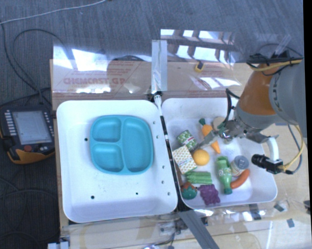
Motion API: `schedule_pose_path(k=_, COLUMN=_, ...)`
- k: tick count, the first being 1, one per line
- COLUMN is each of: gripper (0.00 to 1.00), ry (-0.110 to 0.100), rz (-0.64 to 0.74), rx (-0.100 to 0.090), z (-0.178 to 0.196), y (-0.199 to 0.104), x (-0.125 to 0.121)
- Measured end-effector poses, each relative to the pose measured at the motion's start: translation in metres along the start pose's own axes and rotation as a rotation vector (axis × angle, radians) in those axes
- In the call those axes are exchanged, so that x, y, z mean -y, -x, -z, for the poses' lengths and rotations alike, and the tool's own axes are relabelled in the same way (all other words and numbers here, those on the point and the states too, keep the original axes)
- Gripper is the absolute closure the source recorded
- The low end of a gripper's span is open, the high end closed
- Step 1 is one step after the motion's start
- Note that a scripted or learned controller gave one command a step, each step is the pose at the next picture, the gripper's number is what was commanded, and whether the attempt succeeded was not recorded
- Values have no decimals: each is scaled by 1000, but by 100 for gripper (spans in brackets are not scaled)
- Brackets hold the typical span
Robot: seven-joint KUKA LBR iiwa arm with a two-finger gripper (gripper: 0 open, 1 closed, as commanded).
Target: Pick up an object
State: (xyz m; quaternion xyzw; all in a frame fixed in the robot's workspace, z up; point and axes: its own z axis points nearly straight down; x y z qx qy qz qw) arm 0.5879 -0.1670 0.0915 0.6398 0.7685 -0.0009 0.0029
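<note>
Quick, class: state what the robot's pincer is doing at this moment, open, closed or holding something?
Pincer: cannot be told; it sits low in the right white bin, beside the round yellow-orange toy fruit.

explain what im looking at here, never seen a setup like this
One camera looks down at a slant on a bench with two white bins. The grey and orange thing on the right is a robot arm; its end effector reaches into the right bin, among toy food: an orange ball, a green bottle, purple grapes, a carrot. I can't tell if it holds anything. The left bin has a blue tray. On the floor at left lies a handheld controller.
</note>
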Motion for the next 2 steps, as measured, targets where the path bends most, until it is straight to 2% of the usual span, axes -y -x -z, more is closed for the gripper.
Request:
schedule_pose_path(k=1, gripper=100, ry=3, rz=0, rx=-4, z=10, y=-1, x=-1)
schedule_pose_path(k=2, gripper=100, ry=-3, rz=-53, rx=-5, z=103, y=-5, x=22)
